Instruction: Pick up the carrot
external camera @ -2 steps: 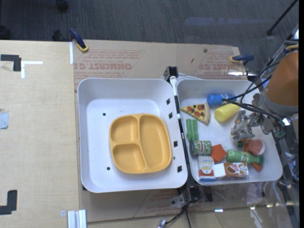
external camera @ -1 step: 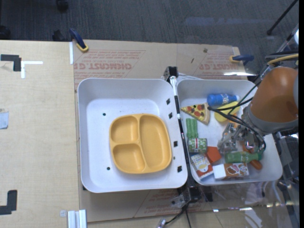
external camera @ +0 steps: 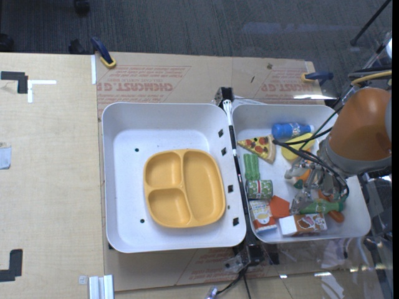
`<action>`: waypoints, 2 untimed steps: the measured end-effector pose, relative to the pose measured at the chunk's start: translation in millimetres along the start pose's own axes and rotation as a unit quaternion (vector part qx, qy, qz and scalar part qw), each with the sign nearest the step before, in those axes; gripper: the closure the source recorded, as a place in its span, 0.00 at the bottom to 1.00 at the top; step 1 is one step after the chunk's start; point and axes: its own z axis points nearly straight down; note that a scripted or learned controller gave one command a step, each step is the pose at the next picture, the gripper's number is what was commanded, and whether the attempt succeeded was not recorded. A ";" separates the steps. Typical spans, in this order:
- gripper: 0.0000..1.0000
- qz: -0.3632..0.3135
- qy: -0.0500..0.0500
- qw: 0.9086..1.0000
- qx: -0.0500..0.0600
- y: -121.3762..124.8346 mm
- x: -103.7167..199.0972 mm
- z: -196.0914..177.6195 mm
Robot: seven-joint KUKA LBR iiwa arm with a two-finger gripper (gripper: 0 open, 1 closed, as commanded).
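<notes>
Carrot (external camera: 331,212): orange body with a green top, lying flat and roughly horizontal near the front right corner of the right bin (external camera: 355,226). It is partly hidden; the orange end shows at right, the green part at left.

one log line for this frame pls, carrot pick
stage: claw low in right bin | target: carrot beside claw, grasp unconfirmed | left bin: yellow plate
</notes>
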 end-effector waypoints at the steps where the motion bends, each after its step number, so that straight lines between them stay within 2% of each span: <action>1: 1.00 -0.002 -0.004 1.000 0.000 0.8 -3.2 -10.2; 2: 1.00 0.120 0.000 0.993 0.001 -37.5 -37.0 0.7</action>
